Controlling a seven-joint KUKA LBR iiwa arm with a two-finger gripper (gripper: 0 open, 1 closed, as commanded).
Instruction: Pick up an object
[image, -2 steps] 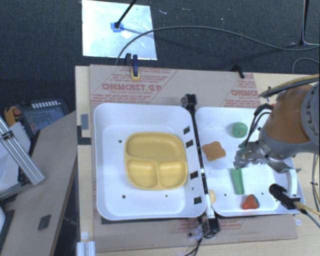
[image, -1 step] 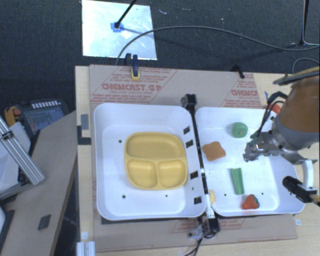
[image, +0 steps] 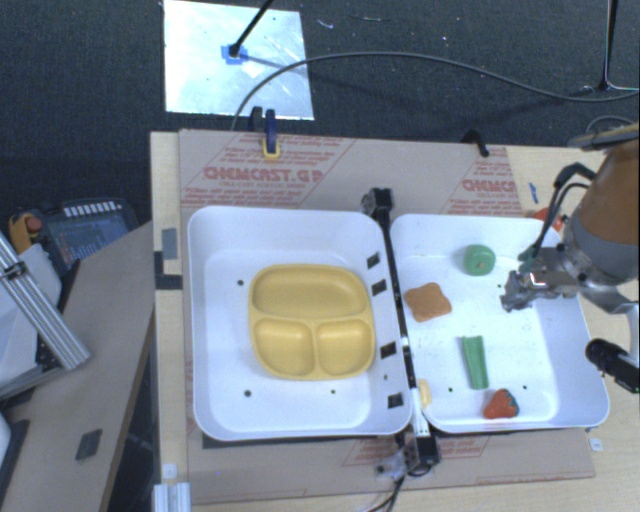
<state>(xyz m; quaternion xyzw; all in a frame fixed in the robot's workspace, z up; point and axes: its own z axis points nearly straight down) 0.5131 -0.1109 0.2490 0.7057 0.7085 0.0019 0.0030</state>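
Hovering over the right bin (image: 570, 330), the gripper (image: 520, 292) is holding nothing I can see, its opening impossible to tell, while the green ball (image: 479, 260) is lying just left of it.

A light wooden worktop (image: 165, 330) carries a brown cardboard sheet (image: 330, 170) printed with red lettering, held at its far edge by a blue and yellow clamp (image: 270, 135). Two shallow white bins rest side by side on the sheet: the left bin (image: 215, 330) and the right bin (image: 560, 400), their inner walls touching along a line of black clips (image: 385, 290). Beyond the worktop, a shiny silver sheet (image: 205, 70) lies on dark carpeted floor (image: 70, 100), and cables (image: 450, 65) trail across the floor.
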